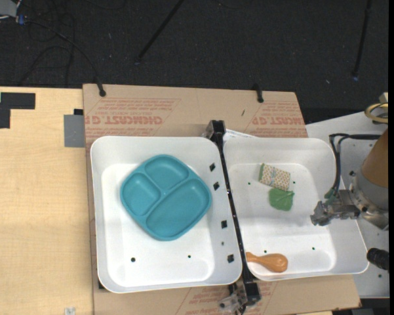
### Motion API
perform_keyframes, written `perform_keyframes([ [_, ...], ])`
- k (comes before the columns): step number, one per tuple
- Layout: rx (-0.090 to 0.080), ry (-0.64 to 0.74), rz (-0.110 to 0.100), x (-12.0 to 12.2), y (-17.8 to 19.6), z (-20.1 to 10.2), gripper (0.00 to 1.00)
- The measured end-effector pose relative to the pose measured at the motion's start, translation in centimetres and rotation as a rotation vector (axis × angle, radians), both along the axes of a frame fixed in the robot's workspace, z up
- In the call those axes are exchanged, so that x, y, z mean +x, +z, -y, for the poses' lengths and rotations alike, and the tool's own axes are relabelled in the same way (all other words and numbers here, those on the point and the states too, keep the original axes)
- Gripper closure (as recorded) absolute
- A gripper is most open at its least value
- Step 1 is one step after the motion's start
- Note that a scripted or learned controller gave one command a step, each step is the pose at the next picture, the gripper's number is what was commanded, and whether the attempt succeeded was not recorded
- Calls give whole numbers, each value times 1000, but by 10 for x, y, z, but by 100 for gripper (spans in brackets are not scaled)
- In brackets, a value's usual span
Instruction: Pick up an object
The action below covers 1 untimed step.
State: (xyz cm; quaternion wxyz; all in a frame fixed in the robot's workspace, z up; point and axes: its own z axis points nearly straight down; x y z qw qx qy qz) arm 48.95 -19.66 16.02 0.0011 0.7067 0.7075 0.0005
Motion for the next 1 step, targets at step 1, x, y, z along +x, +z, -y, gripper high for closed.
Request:
perform_keyframes([
  [1,-1,1,2,7,61,4,100],
])
